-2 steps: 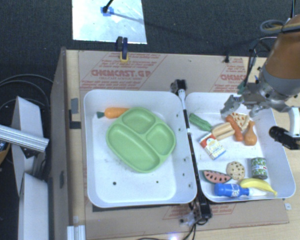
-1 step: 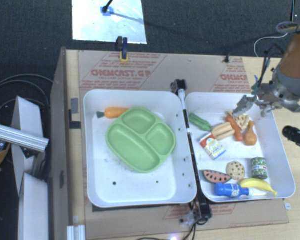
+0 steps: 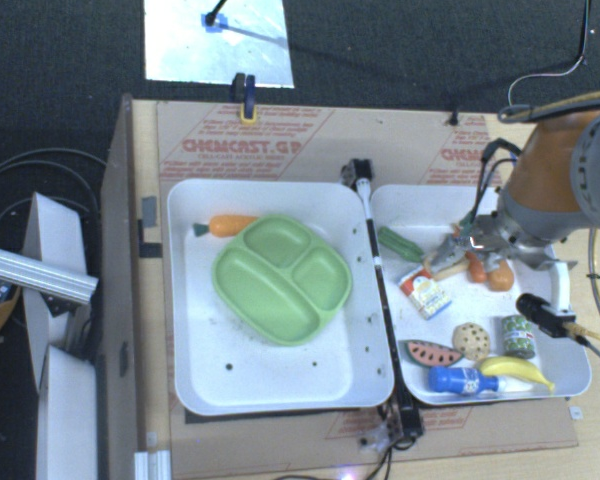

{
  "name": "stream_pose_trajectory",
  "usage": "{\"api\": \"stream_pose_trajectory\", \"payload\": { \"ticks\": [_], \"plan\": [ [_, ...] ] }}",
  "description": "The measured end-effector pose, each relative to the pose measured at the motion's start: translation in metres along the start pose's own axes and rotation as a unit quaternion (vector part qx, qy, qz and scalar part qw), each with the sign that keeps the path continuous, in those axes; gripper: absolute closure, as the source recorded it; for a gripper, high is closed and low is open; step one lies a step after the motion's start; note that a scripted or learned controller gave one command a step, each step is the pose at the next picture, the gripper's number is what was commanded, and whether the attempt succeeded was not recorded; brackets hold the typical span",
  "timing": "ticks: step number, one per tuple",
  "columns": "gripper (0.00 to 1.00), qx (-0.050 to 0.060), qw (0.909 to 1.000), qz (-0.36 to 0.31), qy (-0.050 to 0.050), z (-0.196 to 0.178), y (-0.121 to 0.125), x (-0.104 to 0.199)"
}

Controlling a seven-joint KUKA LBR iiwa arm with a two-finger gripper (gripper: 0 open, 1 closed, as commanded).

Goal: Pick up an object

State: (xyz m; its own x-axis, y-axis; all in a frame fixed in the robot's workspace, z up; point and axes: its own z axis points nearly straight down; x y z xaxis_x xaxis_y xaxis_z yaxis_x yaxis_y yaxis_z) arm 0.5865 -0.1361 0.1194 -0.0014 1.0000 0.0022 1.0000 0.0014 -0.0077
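Orange toy (image 3: 488, 272) just right of hand (image 3: 450, 256), hand's grip state unclear

plate (image 3: 283, 279) in left bin (image 3: 195, 368)

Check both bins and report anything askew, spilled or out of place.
Nothing looks spilled or broken. The green plate sits slanted in the left bin, and a toy carrot lies by itself against its upper edge, while the other toys are crowded in the right bin, where the claw reaches.
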Motion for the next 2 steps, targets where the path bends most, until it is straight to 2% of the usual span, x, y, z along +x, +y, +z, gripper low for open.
{"api": "stream_pose_trajectory", "payload": {
  "ticks": [1,2],
  "plan": [
    [0.00,-0.006,1.0000,0.000,-0.002,-0.011,0.025,-0.021],
    [0.00,-0.005,1.0000,0.000,-0.001,-0.027,0.023,-0.036]
  ]
}}
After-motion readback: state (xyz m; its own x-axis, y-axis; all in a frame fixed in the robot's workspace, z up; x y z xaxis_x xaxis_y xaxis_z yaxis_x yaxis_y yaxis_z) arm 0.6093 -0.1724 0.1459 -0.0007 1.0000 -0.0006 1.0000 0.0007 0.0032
